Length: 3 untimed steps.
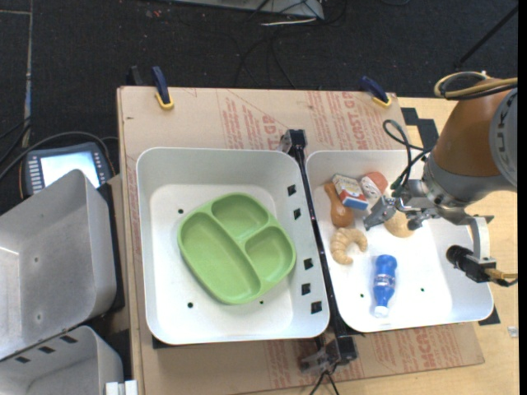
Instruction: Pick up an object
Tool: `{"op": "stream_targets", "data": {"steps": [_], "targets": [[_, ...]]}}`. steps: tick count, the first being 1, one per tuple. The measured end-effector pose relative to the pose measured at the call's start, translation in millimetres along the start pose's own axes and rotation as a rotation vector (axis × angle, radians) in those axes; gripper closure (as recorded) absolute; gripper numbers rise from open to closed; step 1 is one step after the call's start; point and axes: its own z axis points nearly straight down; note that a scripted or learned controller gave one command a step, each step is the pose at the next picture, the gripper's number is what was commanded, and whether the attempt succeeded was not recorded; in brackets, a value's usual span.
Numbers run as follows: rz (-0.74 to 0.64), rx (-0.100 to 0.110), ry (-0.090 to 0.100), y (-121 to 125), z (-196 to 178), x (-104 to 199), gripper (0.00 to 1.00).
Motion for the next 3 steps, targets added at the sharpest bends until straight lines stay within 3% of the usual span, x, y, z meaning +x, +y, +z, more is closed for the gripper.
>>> {"op": "stream_targets", "data": {"steps": [1, 2, 3], "targets": [[0.000, -0.004, 0.002, 0.8, 51.0, 0.6, 0.00], [0.000, -0.009, -0.001, 2.2, 38.3, 0.4, 1.00], [-0.005, -0.010, -0.002, 5.4, -25.4, -0.4, 1.00]]}}
